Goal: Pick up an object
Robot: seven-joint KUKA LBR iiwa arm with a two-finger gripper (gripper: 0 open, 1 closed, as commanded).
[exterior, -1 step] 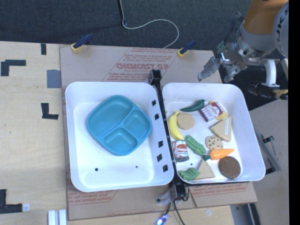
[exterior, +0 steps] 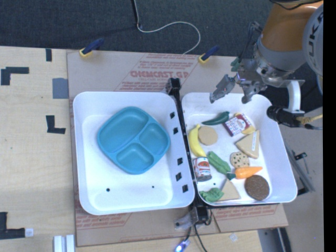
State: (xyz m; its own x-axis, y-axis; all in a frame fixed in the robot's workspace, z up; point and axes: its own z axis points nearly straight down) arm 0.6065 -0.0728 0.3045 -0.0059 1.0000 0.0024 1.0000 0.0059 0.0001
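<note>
White right bin [exterior: 281, 156] crowded with toy food, tool [exterior: 232, 91] fingers apart above its back edge

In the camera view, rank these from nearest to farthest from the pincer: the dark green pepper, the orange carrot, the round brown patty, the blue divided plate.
Measured from the pincer:
1. Dark green pepper, just below it at the top of the right bin.
2. Orange carrot, lower in the right bin.
3. Round brown patty, at the right bin's bottom corner.
4. Blue divided plate, in the left bin.
</note>
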